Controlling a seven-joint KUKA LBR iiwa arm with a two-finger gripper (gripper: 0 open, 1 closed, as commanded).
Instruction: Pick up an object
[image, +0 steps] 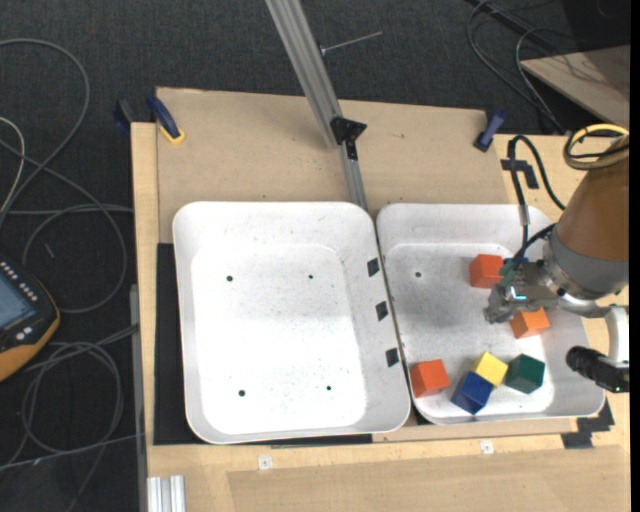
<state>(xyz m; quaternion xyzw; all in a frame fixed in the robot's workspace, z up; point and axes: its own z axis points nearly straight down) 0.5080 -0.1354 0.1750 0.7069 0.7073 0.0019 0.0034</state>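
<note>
The right bin (440, 235) holds several small blocks. An orange cube (486, 270) lies near its middle right. A second orange block (531, 322) sits just below the gripper (506, 305), which hovers low over the bin's right side, between these two orange blocks. Along the front edge lie another orange cube (430, 376), a blue block (470, 392), a yellow block (491, 367) and a green block (524, 373). The gripper's tips are dark and small in this view, and nothing is clearly seen between them.
The left bin (200, 250) stands beside the right one, with black clips along the shared wall. A metal pole (318, 85) slants in from the top. The arm's orange band (600, 215) fills the right edge. Cables lie on the floor at left.
</note>
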